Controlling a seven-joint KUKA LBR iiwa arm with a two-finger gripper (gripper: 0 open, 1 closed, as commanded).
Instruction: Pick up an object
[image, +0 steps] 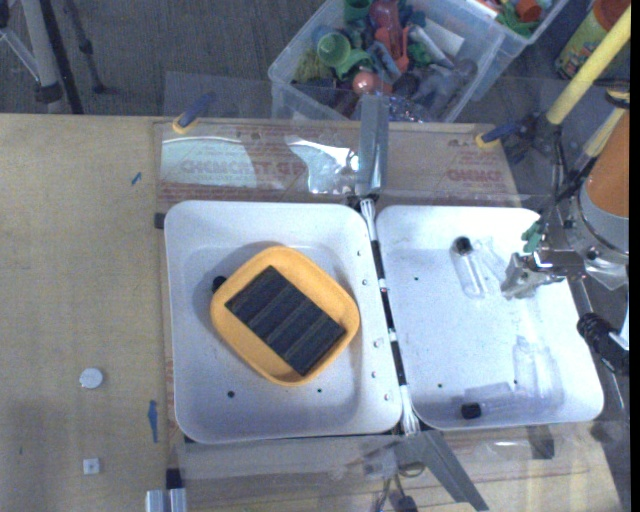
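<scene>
The gripper (522, 275) hangs over the right bin (430, 330) near its right rim; whether it is closed or apart cannot be told. A clear tube (468, 268) lies just left of it, open floor around. The yellow object (284, 313) fills the left bin's (190, 300) middle.

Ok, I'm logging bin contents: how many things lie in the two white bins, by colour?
Yellow with dark top: 1, the yellow block, left bin.
Clear with black cap: 2, the upper tube and lower tube, right bin.
Total: 3.
</scene>
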